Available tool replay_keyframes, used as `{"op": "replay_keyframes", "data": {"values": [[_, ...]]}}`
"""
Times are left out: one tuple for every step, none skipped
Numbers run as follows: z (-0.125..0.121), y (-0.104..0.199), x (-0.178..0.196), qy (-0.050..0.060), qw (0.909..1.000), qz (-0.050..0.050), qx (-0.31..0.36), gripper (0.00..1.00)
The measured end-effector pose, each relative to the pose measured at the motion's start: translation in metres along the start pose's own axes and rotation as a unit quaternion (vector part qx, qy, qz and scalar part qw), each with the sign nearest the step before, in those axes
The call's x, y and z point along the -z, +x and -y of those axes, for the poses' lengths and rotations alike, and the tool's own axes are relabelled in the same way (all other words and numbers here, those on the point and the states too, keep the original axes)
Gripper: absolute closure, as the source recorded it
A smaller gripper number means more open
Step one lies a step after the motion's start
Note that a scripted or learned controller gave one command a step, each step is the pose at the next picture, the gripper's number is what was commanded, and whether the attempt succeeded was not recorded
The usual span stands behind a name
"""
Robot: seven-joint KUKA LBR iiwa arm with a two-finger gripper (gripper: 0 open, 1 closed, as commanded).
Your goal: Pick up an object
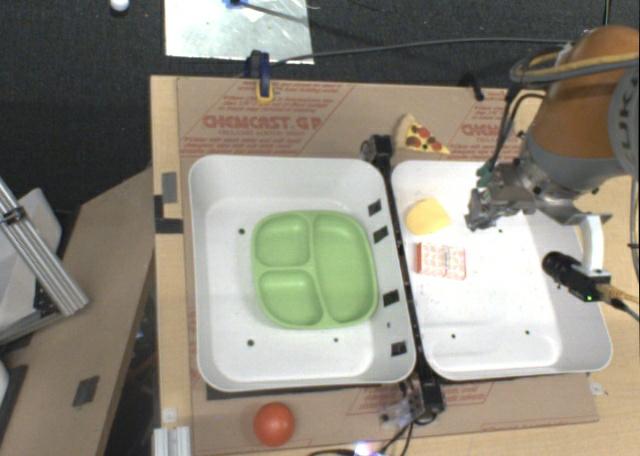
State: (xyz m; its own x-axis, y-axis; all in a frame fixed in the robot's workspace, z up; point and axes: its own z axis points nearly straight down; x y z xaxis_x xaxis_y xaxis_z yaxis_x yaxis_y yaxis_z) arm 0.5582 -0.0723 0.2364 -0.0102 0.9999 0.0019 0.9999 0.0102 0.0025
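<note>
In the right bin (520, 344) lie a yellow lump (427, 215) near the far left corner and a flat red-and-white packet (441, 261) just in front of it. My gripper (482, 214) hangs over the far part of that bin, a short way right of the yellow lump and apart from it. Nothing shows between its fingers. The arm's grey wrist and orange band (590, 94) rise behind it to the right.
The left bin (215, 274) holds a green divided tray (313, 268). A toy pizza slice (422, 136) lies on the cardboard behind the bins, and a red ball (273, 423) sits in front of them. A black fitting (572, 276) juts over the right bin's right side.
</note>
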Motion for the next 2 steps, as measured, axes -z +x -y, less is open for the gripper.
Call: {"op": "replay_keyframes", "data": {"values": [[-0.012, 0.043, -0.002, 0.0, 1.0, 0.0, 0.0, 1.0], [-0.033, 0.086, -0.013, 0.0, 1.0, 0.0, -0.001, 1.0]]}}
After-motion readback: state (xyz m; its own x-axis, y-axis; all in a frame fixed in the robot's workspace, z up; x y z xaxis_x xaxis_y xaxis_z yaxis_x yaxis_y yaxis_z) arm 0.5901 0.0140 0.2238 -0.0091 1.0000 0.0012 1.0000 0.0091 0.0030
